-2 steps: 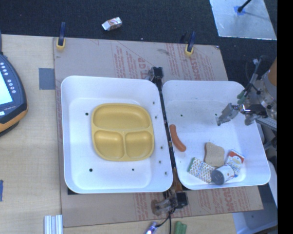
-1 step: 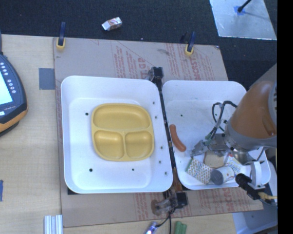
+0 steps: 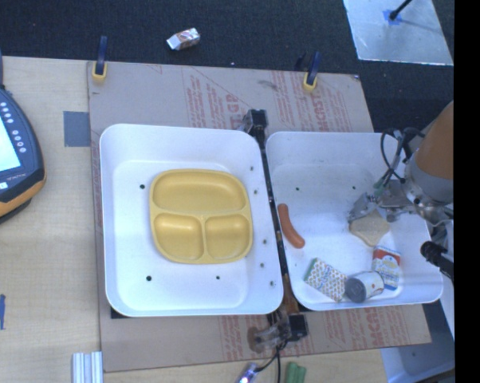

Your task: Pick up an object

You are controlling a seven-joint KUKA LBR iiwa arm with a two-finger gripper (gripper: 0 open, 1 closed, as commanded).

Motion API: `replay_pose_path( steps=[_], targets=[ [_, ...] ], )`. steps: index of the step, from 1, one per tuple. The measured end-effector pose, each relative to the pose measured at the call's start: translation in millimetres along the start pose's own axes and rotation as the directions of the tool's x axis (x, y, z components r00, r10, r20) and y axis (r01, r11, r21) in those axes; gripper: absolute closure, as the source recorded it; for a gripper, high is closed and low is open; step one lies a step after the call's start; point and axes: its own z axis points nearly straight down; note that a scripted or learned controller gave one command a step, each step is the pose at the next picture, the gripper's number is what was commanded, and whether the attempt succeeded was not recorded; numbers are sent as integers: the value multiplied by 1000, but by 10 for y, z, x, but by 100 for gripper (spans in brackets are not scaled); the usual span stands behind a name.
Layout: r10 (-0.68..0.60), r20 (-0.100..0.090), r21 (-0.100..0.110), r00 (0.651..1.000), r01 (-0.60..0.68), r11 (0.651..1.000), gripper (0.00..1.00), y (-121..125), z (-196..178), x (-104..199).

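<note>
Tool [image 3: 373, 207] over tan slice [image 3: 370, 230], grip state unclear; red print on cardboard [image 3: 216, 98] illegible

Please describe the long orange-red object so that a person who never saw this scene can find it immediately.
Look at the right white bin, beside the bin holding the yellow tray. Near its left wall, apart from the cluster of items at the lower right, lies the sausage. It alone is slim, rounded and orange-red.

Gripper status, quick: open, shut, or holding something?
Gripper: cannot be told from the camera view. It sits low in the right bin, right at the tan object; no grasp is visible.
</note>
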Motion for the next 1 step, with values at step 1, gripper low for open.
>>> replay_pose_path(
  steps=[1],
  targets=[
    [-3,0,1,1000,3,1000,100,-1,-101,-6]
  ],
)
